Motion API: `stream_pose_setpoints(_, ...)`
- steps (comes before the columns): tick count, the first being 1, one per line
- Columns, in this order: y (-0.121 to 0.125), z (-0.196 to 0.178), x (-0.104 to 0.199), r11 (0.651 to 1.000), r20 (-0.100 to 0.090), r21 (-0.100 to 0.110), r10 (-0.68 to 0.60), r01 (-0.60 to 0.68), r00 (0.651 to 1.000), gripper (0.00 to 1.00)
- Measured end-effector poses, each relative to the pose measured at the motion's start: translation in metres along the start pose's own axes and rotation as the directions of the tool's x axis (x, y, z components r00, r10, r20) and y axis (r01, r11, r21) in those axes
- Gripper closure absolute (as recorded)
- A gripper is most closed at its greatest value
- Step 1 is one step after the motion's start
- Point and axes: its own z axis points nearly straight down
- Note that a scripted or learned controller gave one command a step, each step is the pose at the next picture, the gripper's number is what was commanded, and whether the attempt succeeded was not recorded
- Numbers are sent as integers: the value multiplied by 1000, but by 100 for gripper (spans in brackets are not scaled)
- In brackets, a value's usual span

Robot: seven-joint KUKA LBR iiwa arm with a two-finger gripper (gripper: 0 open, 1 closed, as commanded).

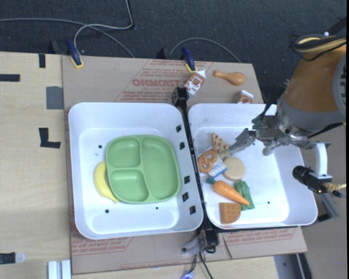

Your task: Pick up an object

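Fingers [237, 144] over waffle [218, 143], their spread unclear

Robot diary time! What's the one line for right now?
grey two-finger gripper: above right white bin, holding nothing | nearest: brown waffle-patterned toy | orange toy carrot: untouched | green divided plate: left bin

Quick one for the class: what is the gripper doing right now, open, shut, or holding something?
Gripper: over the right bin, just right of the toy food pile; whether it is open or shut cannot be told, and nothing is seen held in it.
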Motion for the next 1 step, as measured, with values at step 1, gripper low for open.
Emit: stream_pose_setpoints(1,-42,95,-22,1000,0,2,2,-2,1000,0)
